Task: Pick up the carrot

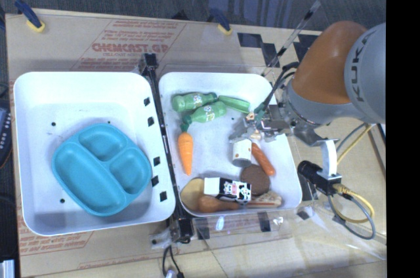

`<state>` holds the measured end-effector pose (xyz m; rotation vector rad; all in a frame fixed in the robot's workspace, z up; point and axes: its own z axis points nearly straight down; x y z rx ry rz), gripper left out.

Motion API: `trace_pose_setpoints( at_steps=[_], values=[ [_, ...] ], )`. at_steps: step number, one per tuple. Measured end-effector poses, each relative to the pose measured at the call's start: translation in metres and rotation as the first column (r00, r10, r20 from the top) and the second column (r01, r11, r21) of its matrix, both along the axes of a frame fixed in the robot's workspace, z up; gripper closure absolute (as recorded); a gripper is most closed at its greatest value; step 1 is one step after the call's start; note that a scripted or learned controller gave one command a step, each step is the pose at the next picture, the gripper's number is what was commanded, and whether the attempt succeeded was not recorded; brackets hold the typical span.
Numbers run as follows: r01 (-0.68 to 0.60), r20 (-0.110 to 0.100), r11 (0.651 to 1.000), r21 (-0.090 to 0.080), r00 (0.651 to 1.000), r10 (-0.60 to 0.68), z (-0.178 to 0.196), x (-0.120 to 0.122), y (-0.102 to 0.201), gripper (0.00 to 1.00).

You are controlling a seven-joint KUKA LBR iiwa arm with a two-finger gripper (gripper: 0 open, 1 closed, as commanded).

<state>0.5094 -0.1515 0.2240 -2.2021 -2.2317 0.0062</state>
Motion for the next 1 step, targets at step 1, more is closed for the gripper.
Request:
trace_pose_setpoints(
  at_steps=[1],
  values=[
    [-0.132,-0.006,0.991,0.000,0.991,0.132,-0.0869,0.0318,0.0553,0.00]
  ],
)
